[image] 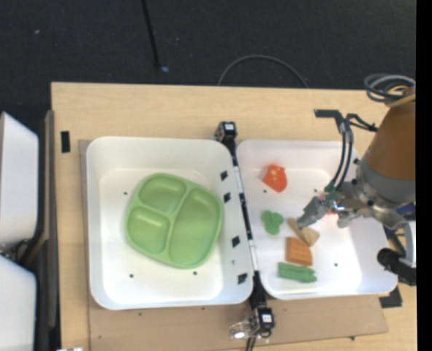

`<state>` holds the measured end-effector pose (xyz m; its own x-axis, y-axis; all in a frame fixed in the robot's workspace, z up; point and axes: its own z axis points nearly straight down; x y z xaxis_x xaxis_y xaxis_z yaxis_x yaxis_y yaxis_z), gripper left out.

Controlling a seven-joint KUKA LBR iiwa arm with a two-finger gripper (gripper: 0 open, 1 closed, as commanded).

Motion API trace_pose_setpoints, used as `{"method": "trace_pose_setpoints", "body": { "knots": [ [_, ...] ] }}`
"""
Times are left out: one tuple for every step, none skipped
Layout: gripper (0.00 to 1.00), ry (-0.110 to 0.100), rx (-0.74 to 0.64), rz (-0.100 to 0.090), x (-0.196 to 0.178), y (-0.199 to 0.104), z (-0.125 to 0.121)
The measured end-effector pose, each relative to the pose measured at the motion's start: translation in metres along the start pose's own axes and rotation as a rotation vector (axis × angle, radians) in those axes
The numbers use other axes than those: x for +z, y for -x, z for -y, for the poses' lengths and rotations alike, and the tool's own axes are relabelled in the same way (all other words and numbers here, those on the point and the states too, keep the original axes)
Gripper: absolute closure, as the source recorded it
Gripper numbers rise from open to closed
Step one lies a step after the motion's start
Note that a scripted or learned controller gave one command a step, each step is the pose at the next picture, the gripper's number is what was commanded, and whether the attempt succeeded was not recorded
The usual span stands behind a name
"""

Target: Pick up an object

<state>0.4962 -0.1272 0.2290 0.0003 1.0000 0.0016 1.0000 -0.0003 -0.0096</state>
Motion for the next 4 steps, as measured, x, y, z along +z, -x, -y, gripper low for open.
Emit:
{"method": "trace_pose_setpoints", "body": {
  "knots": [
    [0.00, 0.012, -0.003, 0.002, -0.005, 0.000, -0.002],
    [0.00, 0.007, 0.000, 0.003, 0.038, 0.004, -0.003],
    [0.00, 0.006, 0.001, 0.002, 0.082, 0.007, 0.002],
    [0.00, 0.007, 0.001, 0.002, 0.131, 0.008, 0.002]
  ]
}}
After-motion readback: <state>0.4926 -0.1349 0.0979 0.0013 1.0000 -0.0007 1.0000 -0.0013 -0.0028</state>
